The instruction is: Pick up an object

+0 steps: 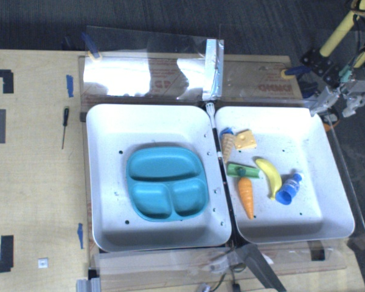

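The right bin [316, 221] holds several toy foods. An orange carrot [246, 197] lies near the bin's left wall, with a green piece [242, 171] just above it. To their right, a yellow banana [269, 174] curves beside a blue bottle [288, 188]. A yellow cheese wedge [245, 140] and a tan cone-like piece [228, 143] sit toward the far left corner. My gripper [339, 101] hangs at the bin's far right corner, apart from all of them.
The left bin [103, 132] holds a blue divided tray [166, 182]. A clear plastic panel [152, 72] stands behind the bins. A yellow hose and cables [340, 32] hang near the arm at the upper right. A screwdriver [65, 125] lies on the wooden bench at the left.
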Controlling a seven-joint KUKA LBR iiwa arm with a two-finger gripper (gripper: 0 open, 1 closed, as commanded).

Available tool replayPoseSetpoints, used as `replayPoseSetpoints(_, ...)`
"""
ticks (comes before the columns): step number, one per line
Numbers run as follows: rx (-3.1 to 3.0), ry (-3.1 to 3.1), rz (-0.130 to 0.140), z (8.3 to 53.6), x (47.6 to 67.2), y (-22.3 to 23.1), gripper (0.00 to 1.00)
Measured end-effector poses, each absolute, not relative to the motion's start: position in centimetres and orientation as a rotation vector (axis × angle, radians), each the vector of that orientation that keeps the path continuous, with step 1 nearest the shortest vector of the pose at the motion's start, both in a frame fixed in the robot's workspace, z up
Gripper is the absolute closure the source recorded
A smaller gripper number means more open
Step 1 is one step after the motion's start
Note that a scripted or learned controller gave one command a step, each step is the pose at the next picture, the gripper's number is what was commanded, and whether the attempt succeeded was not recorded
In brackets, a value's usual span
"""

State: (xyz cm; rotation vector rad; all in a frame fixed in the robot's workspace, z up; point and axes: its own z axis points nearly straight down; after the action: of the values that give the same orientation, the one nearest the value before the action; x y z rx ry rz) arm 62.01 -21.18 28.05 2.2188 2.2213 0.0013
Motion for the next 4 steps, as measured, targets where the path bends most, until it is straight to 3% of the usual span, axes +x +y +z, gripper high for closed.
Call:
replayPoseSetpoints(1, 2.180, 2.269, -0.005, 19.2, 66.6, -21.2, 0.00)
replayPoseSetpoints(2, 2.113, 2.333, -0.003, 10.9, 66.2, -20.7, 0.00)
replayPoseSetpoints(3, 2.226, 2.218, 0.000, 9.7, 60.1, -15.3, 0.00)
replayPoseSetpoints(4, 2.362, 2.064, 0.007, 8.7, 57.5, -13.4, 0.00)
